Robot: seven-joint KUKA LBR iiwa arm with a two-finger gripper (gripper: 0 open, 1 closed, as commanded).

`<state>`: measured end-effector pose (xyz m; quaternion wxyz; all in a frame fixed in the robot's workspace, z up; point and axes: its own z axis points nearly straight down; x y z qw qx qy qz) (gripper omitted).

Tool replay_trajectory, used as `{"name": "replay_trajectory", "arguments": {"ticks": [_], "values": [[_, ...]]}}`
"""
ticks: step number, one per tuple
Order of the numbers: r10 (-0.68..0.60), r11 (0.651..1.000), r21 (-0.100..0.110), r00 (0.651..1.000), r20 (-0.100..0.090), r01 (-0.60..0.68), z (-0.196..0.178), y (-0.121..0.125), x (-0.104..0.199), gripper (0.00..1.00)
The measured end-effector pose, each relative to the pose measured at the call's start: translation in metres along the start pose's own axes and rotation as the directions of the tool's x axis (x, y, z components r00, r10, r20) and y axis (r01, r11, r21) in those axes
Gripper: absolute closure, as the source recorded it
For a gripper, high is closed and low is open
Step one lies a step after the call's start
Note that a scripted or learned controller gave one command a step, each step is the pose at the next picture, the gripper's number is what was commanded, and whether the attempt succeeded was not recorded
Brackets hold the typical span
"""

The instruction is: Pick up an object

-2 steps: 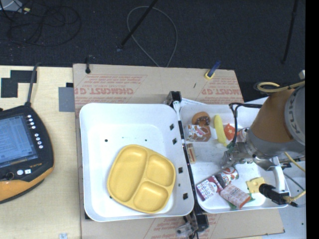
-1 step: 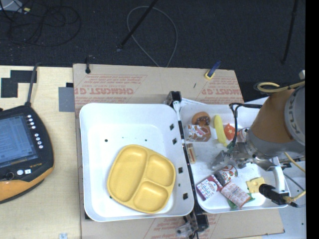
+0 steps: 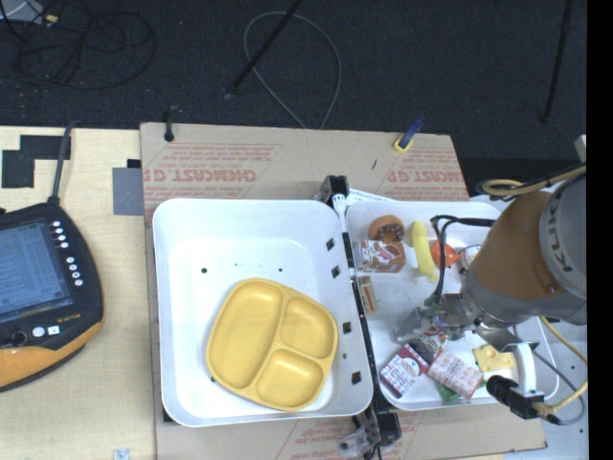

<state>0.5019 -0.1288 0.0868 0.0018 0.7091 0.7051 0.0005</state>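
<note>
The divided plate [image 3: 271,343] lies in the left bin [image 3: 182,257], while right of that bin the right bin [image 3: 360,211] holds a doughnut [image 3: 386,229], a banana [image 3: 421,248] and packets [image 3: 403,370] beneath the arm [image 3: 522,257]

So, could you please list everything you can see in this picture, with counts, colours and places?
Bins: two, white, side by side on the bench.
Tray: one, yellow, three compartments, in the left bin.
Doughnut: one, brown, far end of the right bin.
Banana: one, yellow, right of the doughnut.
Packets: several, red and white, near end of the right bin.
Pendant: one, black and orange, left on the bench.
Cardboard: one sheet, brown, under the bins.
Cables: several, dark, on the floor behind.
Arm: one, grey with orange band, over the right bin.
Gripper: one, low among the right bin's items.
</note>
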Motion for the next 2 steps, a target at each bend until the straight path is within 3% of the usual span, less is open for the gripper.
{"name": "replay_trajectory", "arguments": {"ticks": [1,2], "values": [[0.002,1.0,0.005,1.0,-0.004,-0.002,-0.008,0.001,-0.001,1.0],[-0.014,1.0,0.004,1.0,-0.004,0.014,-0.102,0.016,0.074,1.0]]}}
